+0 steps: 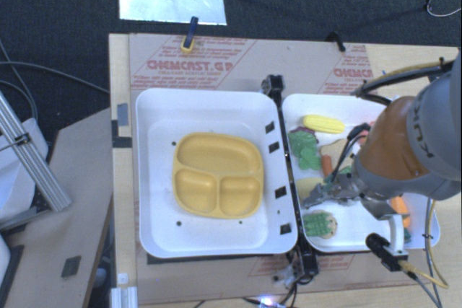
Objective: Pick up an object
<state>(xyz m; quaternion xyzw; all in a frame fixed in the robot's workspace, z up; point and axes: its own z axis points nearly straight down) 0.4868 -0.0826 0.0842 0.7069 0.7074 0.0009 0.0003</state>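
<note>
The bench (pixel 238 58) is covered by a lettered board, on which two shallow white bins are set side by side. The left bin (pixel 155 169) is occupied by a yellow divided tray (pixel 216 174). The right bin (pixel 339 108) is partly hidden by the arm (pixel 404 148), which is stretched across it from the right.

Several small things are scattered in the right bin — a yellow corn cob (pixel 323 124) near the far wall, a green leafy piece (pixel 304 148) beside the divider, an orange carrot-like piece (pixel 327 166) just beside it, and a round green-rimmed piece (pixel 320 225) near the front wall.

The gripper (pixel 315 196) is seen low in the right bin, between the green leafy piece and the round one. Whether it is released or clenched cannot be told, and nothing is seen to be lifted.

The task is judged to be at the reaching stage — grasp and lift are left to be done.
</note>
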